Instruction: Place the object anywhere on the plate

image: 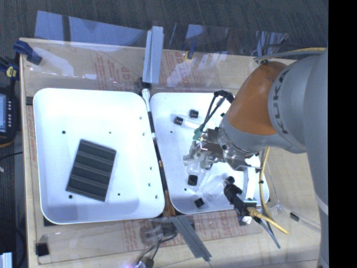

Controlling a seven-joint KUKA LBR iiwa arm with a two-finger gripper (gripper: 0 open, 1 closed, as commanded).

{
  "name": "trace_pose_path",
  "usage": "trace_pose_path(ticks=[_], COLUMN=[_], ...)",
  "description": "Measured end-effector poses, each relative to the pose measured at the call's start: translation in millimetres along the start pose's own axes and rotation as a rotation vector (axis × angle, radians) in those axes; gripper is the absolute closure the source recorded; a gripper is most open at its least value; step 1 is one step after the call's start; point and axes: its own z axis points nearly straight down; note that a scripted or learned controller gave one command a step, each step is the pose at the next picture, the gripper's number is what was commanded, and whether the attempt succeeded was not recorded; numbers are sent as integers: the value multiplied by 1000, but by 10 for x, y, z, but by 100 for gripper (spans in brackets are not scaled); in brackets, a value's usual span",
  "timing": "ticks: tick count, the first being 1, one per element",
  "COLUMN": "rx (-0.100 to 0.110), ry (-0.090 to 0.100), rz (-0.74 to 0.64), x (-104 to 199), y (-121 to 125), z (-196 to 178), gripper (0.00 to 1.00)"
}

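A dark grey ribbed plate lies tilted in the left bin, toward its near left. Several small black pieces lie in the right bin: two at the far side, one in the middle and one near the front edge. My gripper hangs low over the middle of the right bin, just above the middle black piece. I see nothing held in it.
A raised rim between the two bins separates the gripper from the plate. The arm's grey and orange body covers the right bin's right side. A metal bar stands behind the bins.
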Motion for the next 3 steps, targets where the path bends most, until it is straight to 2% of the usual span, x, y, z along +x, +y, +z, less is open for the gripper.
trace_pose_path(ticks=[1, 2, 3], rx=[-1, 0, 3], ry=[-2, -3, -5], rz=[16, -179, -2], x=[643, 1480, 1869], y=[134, 651, -175], z=[-8, 130, 354], gripper=[100, 100, 100])
